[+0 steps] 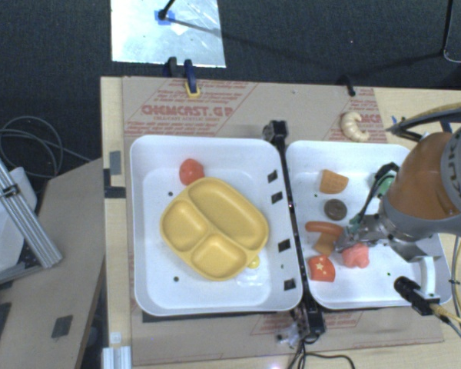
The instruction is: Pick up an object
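I see my arm (434, 187) reaching into the right bin (384, 154) from its right edge. The hand (352, 241) sits low near the bin's front, touching a pink object (356, 256); I cannot tell if its fingers are spread or pinching. Just beside it lie a sausage (323, 227), a red piece (321, 268), a brown disc (336, 209) and an orange wedge (333, 181). The left bin (157, 283) holds a yellow divided tray (213, 227) and a red ball (190, 171) near its back edge
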Tool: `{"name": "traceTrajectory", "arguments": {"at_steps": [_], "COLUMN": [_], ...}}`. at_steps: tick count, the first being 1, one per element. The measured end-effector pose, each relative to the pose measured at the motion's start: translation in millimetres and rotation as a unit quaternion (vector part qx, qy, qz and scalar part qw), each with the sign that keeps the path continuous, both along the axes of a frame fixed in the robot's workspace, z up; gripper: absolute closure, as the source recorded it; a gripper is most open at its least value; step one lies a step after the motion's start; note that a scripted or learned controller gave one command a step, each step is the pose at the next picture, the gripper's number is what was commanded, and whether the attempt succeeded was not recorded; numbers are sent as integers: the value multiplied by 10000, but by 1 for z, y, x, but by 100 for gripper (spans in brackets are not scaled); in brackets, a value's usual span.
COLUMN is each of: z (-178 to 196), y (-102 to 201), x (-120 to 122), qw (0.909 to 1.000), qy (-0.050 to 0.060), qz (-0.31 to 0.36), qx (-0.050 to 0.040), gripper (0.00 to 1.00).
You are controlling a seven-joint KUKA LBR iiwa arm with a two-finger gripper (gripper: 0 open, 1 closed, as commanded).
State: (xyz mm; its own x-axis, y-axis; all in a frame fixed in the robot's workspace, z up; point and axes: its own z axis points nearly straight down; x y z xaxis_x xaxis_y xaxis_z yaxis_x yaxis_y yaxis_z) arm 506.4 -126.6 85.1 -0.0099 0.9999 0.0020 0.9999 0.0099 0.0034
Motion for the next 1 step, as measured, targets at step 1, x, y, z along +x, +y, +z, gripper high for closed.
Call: {"name": "traceTrajectory", "arguments": {"at_steps": [1], "z": [105], "y": [73], "x": [-18], "qw": [10000], "qy": [-33], "qz": [11], "qx": [5], "gripper": [100]}}
